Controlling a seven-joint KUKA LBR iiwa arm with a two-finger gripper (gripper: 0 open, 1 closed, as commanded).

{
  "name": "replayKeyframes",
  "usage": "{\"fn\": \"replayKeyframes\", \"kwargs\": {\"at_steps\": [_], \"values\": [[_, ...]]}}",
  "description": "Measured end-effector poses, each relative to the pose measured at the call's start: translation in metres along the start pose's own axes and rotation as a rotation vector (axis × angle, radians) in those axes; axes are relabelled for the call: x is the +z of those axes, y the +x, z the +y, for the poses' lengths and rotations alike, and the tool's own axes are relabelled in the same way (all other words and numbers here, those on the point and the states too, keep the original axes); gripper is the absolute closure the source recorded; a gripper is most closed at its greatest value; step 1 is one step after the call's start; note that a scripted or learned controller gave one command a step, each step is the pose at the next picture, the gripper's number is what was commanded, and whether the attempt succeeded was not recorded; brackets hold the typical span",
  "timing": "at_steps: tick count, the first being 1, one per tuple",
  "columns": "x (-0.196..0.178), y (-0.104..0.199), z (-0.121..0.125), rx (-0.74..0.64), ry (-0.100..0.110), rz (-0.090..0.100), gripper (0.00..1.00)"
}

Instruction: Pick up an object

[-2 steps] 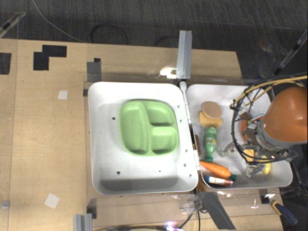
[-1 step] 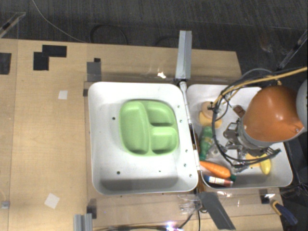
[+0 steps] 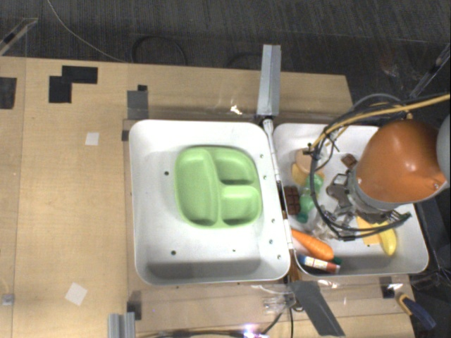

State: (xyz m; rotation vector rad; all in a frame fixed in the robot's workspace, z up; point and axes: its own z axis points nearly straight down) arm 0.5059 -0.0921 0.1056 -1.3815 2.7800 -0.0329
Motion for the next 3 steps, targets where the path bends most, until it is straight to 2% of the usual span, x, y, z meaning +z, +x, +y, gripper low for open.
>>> {"fn": "replayKeyframes", "kwargs": {"at_steps": [1, 2, 3], "values": [[-0.052, -0.032, -0.054, -0.406, -0.032, 0.01, 1.0], [-0.109, -0.06, -0.096, -0.425, -0.028, 0.009, 1.0], [-0.097, 0.053, -0.085, -0.435, -0.034, 0.015, 1.0]]}}
